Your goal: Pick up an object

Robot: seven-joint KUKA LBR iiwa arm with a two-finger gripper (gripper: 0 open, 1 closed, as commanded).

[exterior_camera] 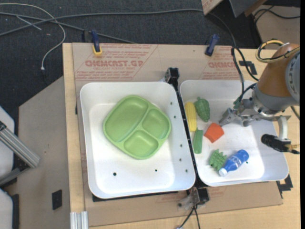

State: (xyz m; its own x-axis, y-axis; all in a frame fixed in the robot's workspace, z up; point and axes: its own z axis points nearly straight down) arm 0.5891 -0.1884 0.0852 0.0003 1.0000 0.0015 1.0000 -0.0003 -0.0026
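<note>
Camera view: arm w/ claw (232, 116) hangs over right bin (271, 173), fingers look parted, nothing betw. them. Orange block (214, 132) lies just off at 7 o'clock, untouched, prob. the target. Blue bottle (235, 161) at 6. Green plate (137, 126) sits in left bin (95, 175).

A: What sits in the left bin (95, 175)?

B: A divided plate (137, 126), near its middle, a little toward the back.

A: And the right bin (271, 173)?

B: Along its left wall a corn cob (190, 116) lies behind a long pod (198, 140). Just right of the cob is a leafy vegetable (203, 109). A block (214, 132) lies right of the pod. Toward the front, a bumpy toy (217, 159) touches a bottle (234, 161) on its right.

A: The arm?

B: It reaches in from the right, over the bin's back right part, the gripper (232, 116) right of the block and behind it.
</note>
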